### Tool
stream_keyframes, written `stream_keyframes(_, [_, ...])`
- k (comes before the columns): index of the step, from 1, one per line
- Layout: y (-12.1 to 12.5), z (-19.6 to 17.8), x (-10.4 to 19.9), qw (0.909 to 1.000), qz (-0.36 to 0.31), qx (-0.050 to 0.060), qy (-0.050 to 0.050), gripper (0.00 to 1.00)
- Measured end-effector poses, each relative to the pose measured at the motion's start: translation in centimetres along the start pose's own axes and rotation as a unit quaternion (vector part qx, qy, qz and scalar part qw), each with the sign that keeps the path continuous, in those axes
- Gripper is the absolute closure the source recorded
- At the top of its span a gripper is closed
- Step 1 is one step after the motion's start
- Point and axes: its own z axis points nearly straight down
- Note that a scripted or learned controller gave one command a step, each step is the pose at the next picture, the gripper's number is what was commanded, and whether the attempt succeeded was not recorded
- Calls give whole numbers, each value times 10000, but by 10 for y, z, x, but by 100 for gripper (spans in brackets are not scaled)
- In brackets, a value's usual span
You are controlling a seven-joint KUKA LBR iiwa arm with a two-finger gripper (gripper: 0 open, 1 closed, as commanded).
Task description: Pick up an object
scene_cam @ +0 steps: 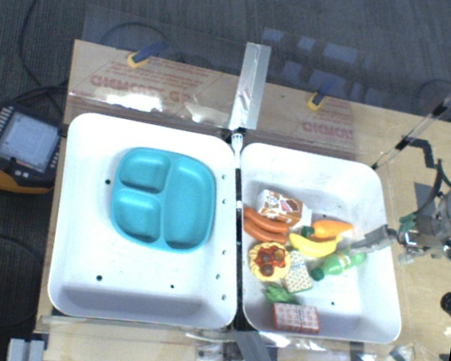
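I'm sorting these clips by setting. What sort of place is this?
Probably a robotics lab: two white bins on a wooden bench, toy food, and a teach pendant lying on grey carpet.

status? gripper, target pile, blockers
Gripper low at right bin's right side, holding nothing seen. Toy food piled mid-bin; banana, green bottle nearest. Blue tray in left bin, no obstruction.

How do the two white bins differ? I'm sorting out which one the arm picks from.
The left bin holds a single item, a blue divided plate lying flat; the right bin holds a cluster of small toy foods, among them a banana and a red box. The arm's gripper reaches over the right bin, not the left. Both are shallow, white and similar in size.
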Motion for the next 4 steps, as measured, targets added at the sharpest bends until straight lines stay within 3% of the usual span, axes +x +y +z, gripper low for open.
stream_keyframes(1, [37,81,24,9999,-114,8,-6,0])
stream_keyframes(2, [105,132,30,9990,-434,-70,-37,0])
stream_keyframes(3, [106,122,30,9990,-441,-72,-44,100])
stream_keyframes(4, [101,26,50,9981,614,2,-20,100])
